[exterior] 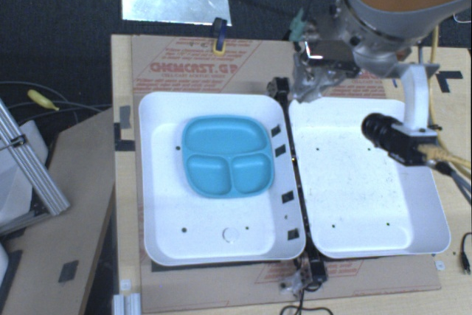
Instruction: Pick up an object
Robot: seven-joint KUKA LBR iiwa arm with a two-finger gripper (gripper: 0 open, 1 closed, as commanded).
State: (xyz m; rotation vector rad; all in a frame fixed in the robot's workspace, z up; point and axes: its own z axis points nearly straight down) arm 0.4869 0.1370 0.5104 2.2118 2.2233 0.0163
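While fingers (308, 91) stay unreadable | glossy blue three-well tray (226, 157) | left white bin (158, 181)

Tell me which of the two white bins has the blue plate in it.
The left bin, the one farther from the arm. The blue plate, split into three compartments, lies in its middle. The right bin holds no plate.
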